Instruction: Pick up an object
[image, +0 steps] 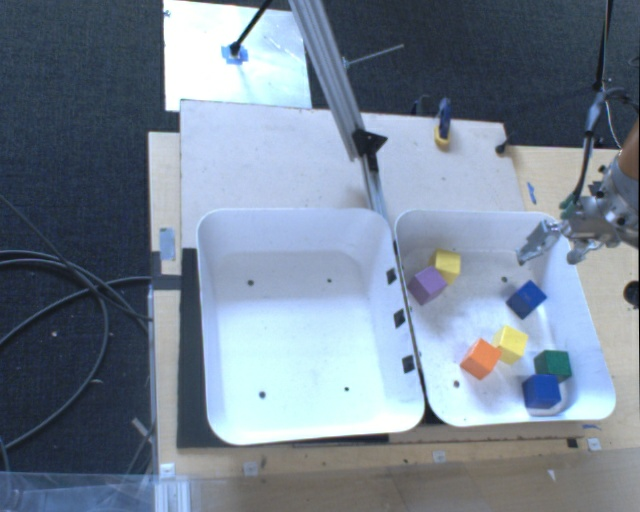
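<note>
The right bin (590, 330) holds several small cubes. A yellow cube (447, 264) touches a purple cube (427, 285) near the bin's left wall. A blue cube (526, 298) lies alone towards the right. Lower down, an orange cube (481, 358) sits against a second yellow cube (512, 343). A green cube (552, 364) and another blue cube (541, 392) rest in the near right corner. My gripper (555, 250) hangs over the bin's far right corner, above and right of the lone blue cube. Its fingers stand open with nothing between them.
The left bin (215, 300) stands beside the right one, with black clips along the shared wall (400, 318). A slanted metal pole (335, 80) crosses the back board. A yellow clamp (441, 133) sits at the board's far edge.
</note>
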